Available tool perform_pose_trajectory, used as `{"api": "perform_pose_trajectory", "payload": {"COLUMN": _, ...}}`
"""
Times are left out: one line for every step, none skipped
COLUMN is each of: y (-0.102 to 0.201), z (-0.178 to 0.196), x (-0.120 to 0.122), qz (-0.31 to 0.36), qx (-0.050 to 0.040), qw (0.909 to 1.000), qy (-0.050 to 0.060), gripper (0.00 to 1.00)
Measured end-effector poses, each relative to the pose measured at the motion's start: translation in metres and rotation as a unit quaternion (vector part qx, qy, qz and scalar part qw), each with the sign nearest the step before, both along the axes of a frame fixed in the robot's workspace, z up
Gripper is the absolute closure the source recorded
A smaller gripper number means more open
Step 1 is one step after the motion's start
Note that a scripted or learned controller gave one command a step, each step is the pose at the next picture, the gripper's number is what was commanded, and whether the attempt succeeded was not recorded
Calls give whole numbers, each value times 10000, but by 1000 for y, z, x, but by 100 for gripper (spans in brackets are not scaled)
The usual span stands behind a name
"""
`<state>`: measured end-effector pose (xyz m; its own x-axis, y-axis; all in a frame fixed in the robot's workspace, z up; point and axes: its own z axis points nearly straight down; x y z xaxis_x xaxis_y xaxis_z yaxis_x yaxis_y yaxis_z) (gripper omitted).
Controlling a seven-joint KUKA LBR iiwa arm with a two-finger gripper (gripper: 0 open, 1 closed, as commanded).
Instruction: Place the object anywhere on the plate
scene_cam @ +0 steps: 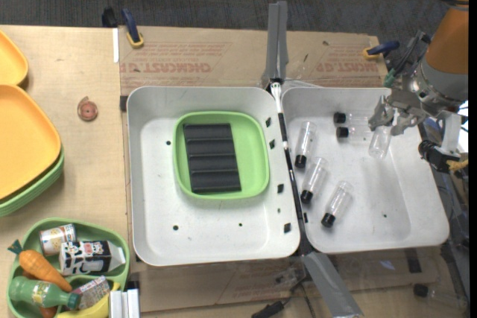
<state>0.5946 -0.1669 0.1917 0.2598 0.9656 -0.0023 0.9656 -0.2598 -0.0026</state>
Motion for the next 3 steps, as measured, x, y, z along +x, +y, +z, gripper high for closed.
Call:
{"api": "perform_pose_trajectory", "payload": {"y": 29, "z": -11, "x": -52, "qz": 758, "qx": 11, "qw": 9971, "qy": 1, "gripper": 100}}
{"api": "perform_pose_trajectory", "payload": {"y": 84, "z": -1, "x": -76, "qz": 2440, "qx": 16, "qw": 9698, "qy": 2, "gripper": 100}}
{"api": "perform_pose_trajectory", "payload": {"y": 198, "z": -1, "x": -69, "qz": 2868, "qx": 9, "qw": 9580, "qy": -2, "gripper": 100}}
